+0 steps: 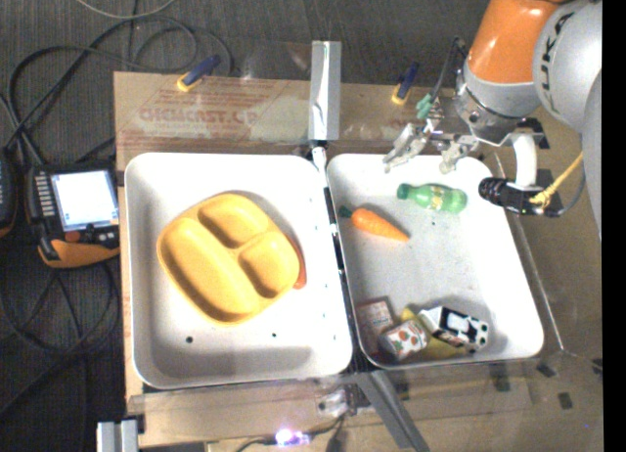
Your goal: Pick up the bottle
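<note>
A small green bottle (432,197) lies on its side in the right bin (509,254), near the bin's far wall. My gripper (427,148) hangs open just above and behind the bottle, over the far rim of the right bin, with its two metal fingers (402,149) spread apart and nothing between them. The grey arm with its orange band reaches in from the upper right.
An orange carrot (380,225) lies just left of and below the bottle. Small cartons and packets (426,331) crowd the near side of the right bin. The left bin (147,323) holds a yellow divided plate (230,255). A black camera piece (509,191) juts out right of the bottle.
</note>
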`<state>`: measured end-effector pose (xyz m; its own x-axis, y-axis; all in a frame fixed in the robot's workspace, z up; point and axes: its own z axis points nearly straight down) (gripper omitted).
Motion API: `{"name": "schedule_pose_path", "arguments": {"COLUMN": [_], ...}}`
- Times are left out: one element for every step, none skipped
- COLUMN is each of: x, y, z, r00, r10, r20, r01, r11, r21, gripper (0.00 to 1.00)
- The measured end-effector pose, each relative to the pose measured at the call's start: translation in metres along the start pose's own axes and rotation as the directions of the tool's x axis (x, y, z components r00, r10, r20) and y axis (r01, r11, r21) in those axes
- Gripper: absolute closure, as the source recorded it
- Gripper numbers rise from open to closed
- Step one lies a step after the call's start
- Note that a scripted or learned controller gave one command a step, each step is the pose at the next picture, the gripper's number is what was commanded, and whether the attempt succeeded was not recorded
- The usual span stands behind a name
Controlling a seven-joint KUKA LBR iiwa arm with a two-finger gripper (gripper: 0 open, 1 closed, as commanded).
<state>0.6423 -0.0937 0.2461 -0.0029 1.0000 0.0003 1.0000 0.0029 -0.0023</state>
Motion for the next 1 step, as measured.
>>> {"name": "schedule_pose_path", "arguments": {"x": [-0.0833], "y": [0.0254], "z": [0.0923], "r00": [0.998], "r10": [-0.059], "r20": [0.003], "r01": [0.059], "r11": [0.998], "r21": [0.001], "gripper": [0.0]}}
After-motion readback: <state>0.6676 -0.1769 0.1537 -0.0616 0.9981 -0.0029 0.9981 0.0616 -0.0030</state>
